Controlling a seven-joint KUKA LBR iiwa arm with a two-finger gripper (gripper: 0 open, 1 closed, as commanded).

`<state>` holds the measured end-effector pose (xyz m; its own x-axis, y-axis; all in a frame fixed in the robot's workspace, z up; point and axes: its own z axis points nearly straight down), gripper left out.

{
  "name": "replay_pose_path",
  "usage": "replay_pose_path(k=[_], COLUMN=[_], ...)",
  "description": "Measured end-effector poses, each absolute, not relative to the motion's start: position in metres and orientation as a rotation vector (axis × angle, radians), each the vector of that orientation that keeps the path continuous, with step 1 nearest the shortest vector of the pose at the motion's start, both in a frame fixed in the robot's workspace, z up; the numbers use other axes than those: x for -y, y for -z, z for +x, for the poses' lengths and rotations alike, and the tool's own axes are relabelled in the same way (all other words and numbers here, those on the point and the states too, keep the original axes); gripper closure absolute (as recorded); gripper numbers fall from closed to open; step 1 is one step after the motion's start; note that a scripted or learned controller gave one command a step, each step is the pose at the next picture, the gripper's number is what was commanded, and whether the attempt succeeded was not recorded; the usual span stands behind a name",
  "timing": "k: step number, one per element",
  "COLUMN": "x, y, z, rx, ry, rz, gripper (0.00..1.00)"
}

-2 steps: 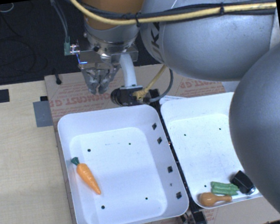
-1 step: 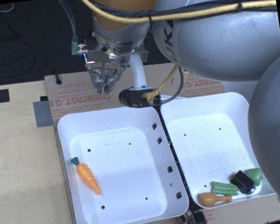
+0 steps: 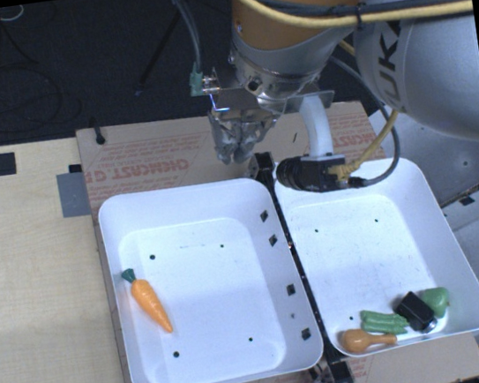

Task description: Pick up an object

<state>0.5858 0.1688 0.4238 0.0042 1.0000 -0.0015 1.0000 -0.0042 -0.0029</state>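
Two shallow white bins sit side by side on a sheet of cardboard [image 3: 163, 157] that covers the counter [image 3: 31, 289]. The left bin [image 3: 188, 204] holds one object, a carrot [image 3: 151, 304], which lies near the bin's left wall with its green top pointing toward the far edge and its orange tip toward the near edge. The right bin [image 3: 359, 213] holds a cluster of objects in its near corner, well apart from the carrot: a yellow-orange pear shape [image 3: 364, 340] nearest the divider between the bins, a green pod [image 3: 384, 322] just beside it, a black block [image 3: 415, 311] overlapping the pod's far end, and a rounded green piece [image 3: 436, 299] touching the block on its outer side. The arm [image 3: 395, 38], grey with an orange band, reaches over the far edge of the right bin. The gripper [image 3: 237, 146] hangs above the cardboard just beyond the far rim of the left bin, near the divider and well apart from the carrot. Whether its fingers are apart or together cannot be told, since they blur against the cardboard; nothing is visible between them.
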Motion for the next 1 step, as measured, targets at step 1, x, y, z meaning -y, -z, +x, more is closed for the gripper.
replay_pose_path(k=[1], x=[-0.2424], y=[-0.446], z=[0.5962], rx=[2.227], ry=[0.001], rz=[-2.214], gripper=[1.0])
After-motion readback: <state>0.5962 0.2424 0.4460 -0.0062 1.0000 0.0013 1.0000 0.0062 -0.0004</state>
